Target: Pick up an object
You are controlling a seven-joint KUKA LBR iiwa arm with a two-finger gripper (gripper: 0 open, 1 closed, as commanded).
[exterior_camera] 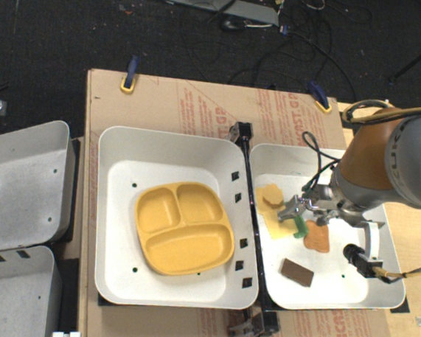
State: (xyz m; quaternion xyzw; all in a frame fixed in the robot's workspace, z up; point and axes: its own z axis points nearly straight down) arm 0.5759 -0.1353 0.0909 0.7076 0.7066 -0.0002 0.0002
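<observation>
Camera view, read from the near edge: a brown block (297, 272) lies flat toward the front of the right bin (387, 292), untouched and well apart from the hand. Further in, an orange piece (318, 239) rests on the bin floor, just beside a small green item (300, 227). The hand (293, 211) sits low over this cluster, near the green item and a pale yellow flat piece (279, 226); whether it is released or clenched cannot be told, as the metal parts blur together. Beyond it lies a tan round piece (271, 196). The left bin (119, 192) carries a yellow divided plate (184, 227). Judgement: nothing is seen lifted; the pick is at approach or contact stage, with grasp and raise outstanding.
</observation>
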